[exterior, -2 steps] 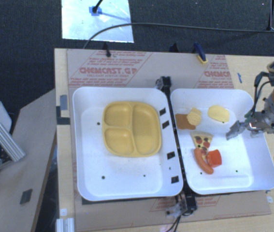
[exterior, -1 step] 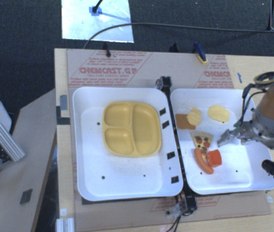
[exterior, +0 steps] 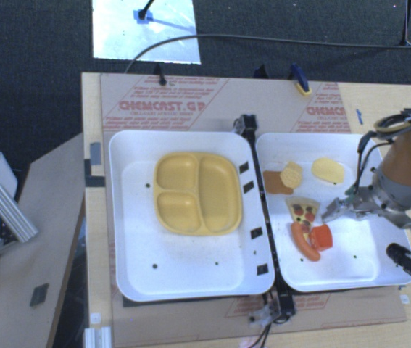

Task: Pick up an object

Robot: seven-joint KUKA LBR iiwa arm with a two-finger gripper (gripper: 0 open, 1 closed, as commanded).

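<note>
So, left to right. The left bin (exterior: 129, 267) on the desk (exterior: 96, 216) carries just a yellow divided plate (exterior: 194, 193), lying flat mid-bin. Likely light stiff plastic, but wide and low; only the raised rim offers a bite, so a poor candidate.

The right bin (exterior: 350, 267) has the small stuff, all looking like toy food. A brown cracker-like piece (exterior: 276, 183) with a pale round cookie (exterior: 291, 174) overlapping its right edge sits just beside the divider between the bins. Thin, flat, probably hard to get fingers under. Below that a pizza slice (exterior: 304, 211), then a red sausage (exterior: 305, 242) touching a red block (exterior: 322, 237). A yellow chip-shaped piece (exterior: 328, 170) lies alone near the far wall.

Best bet in my view: the red block or the sausage. Both stand proud of the floor, and probably weigh little and are rigid, smooth plastic, so slip is the risk. Pinch the sausage across its short axis; the block touching it crowds one side.

The gripper (exterior: 330, 212) is low over the bin, just right of the pizza slice and above the red block, holding nothing. Can't tell how far apart its fingers are.

Room: bare floor front-right of the red pair, fine for approach. The cookie and cracker are tight to the divider, and the bin walls are shallow.
</note>
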